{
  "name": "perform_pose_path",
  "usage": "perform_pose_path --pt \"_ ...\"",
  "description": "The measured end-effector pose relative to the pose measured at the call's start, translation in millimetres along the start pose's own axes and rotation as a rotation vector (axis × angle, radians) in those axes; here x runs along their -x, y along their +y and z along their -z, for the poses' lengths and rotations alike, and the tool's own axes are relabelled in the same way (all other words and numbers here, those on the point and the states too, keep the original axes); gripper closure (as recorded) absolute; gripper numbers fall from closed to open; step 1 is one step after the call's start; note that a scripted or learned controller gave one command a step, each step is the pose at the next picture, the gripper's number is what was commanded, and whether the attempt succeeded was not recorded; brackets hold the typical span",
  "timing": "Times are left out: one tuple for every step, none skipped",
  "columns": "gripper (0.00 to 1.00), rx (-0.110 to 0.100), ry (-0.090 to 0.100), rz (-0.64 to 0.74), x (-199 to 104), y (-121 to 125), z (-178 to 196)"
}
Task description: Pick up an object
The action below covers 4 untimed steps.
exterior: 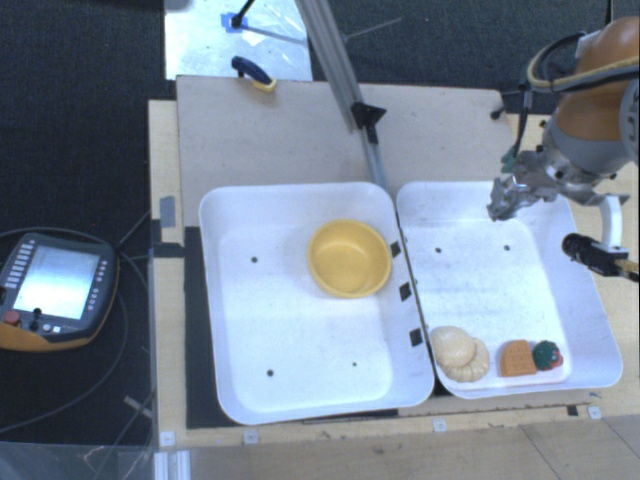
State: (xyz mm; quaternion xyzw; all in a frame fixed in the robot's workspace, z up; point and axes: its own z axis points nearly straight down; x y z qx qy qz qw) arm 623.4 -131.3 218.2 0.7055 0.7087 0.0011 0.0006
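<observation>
Hovering above the far part of the right bin (pixel 585 298), near its back rim, with the pincer (pixel 503 200) pointed down and nothing visible between its tips; cannot tell how far open, too small and dark against the arm. Judged as the approach step: no object reached yet. Lying at the near edge of that same bin, well apart from the pincer: a pale round bun-like piece (pixel 459 353), and just beside it an orange block (pixel 516 358) touching a small dark green thing (pixel 547 355). Resting in the left bin (pixel 240 368), close to the dividing rims: a yellow bowl (pixel 348 258), upright. Next, probably: choosing one target, travelling toward the near edge, descending straight over it. Risk of clipping the rim, since these pieces sit almost against the bin wall.
</observation>
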Motion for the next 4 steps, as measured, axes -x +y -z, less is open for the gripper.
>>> perform_pose_path --pt "1.00 0.000 0.000 0.000 -48.4 13.0 11.6" --pt "1.00 -0.001 0.001 0.001 -104.1 17.0 20.1" --pt "1.00 -0.002 0.001 0.000 -150.0 19.3 20.1" --pt "1.00 -0.002 0.000 0.000 -202.5 26.8 8.4"
